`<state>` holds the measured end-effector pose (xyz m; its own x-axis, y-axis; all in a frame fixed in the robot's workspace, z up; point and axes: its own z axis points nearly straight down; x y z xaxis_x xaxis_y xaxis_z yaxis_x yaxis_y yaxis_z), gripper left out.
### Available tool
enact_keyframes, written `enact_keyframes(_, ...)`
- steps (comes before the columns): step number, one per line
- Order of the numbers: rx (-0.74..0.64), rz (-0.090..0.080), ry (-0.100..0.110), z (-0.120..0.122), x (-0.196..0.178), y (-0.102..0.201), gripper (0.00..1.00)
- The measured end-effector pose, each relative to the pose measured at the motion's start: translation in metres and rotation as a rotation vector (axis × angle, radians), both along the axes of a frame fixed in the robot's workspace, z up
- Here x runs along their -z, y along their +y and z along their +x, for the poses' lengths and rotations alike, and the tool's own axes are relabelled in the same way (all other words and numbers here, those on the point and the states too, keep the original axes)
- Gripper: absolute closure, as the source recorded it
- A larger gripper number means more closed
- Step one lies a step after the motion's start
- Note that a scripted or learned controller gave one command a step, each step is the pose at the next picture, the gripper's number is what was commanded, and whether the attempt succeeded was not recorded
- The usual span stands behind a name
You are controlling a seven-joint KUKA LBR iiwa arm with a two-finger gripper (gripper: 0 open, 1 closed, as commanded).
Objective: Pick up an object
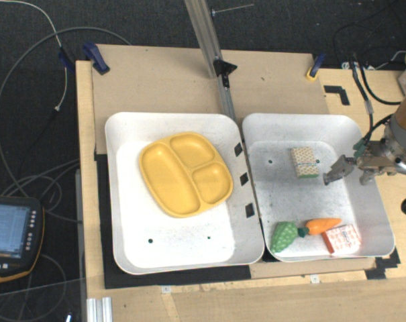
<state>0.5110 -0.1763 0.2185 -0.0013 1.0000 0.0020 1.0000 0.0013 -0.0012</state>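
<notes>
Speckled block (305, 161) beside gripper (350, 168) in right bin (283, 129)

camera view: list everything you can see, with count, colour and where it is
bench: 1, tan board, under both bins
left bin: 1, white, left half of the bench
right bin: 1, white, right half of the bench
divided plate: 1, yellow, three compartments, in the left bin
small block: 1, pale speckled with a green edge, upper middle of the right bin
toy carrot: 1, orange, near the front of the right bin
green toy: 1, green, front of the right bin, at the carrot's left end
small box: 1, red and white, front right corner of the right bin
clamps: 2, blue, back corners of the bench
tablet: 1, dark with a lit screen, floor at left
gripper: 1, grey, over the right bin's right side, right of the small block
</notes>
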Motion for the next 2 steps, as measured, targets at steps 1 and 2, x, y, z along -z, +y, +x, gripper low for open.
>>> enact_keyframes(1, 0.0, 0.0, 0.0, 0.0, 0.0, 0.0, 0.0)
enact_keyframes(2, 0.002, 0.001, 0.007, -0.004, 0.062, -0.003, 0.0)
